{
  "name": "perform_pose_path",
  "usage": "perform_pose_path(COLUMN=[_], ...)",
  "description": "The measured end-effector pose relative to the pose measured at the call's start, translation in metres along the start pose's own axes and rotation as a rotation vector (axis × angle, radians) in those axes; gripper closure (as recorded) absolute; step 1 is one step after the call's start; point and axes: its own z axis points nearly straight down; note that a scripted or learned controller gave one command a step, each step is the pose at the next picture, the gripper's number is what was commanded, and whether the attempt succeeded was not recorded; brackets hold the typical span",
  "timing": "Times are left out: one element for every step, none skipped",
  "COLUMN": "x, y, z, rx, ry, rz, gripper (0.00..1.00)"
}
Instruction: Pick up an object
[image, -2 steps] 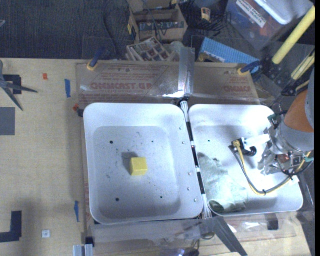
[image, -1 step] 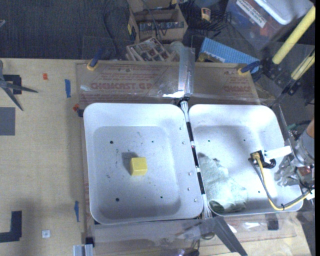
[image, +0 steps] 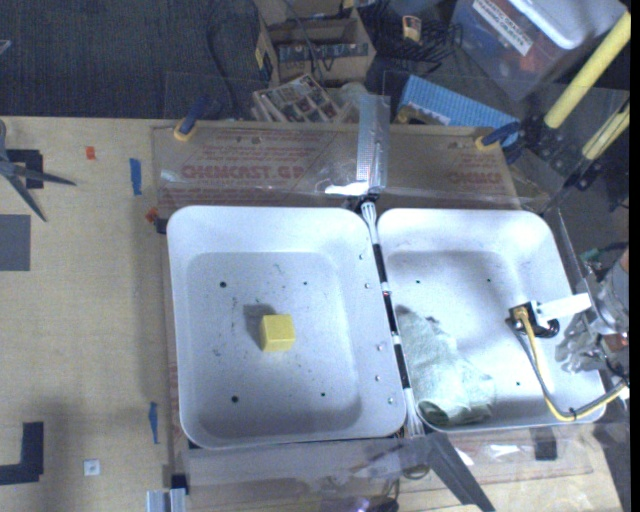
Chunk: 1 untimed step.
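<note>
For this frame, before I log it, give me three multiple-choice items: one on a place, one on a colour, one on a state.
1. Where does the block lie?
A. left bin
B. right bin
C. on the bench
2. What colour is the block?
A. red
B. yellow
C. blue
3. How does the cloth lie?
A. folded flat
B. crumpled
C. hanging over the rim

Answers: 1 A, it sits on the left bin floor. 2 B, its faces are plainly yellow. 3 B, it is bunched in the right bin, far from the end effector.

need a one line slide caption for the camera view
Overhead view: a yellow block in the left bin, a crumpled cloth in the right bin, the arm's gripper at the right bin's edge.
</note>
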Motion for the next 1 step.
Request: perform_pose_path(x=[0.0055], y=[-0.0287], z=[0.0350], rx=[0.002], ry=[-0.001], rz=[0.005], gripper=[1.00])
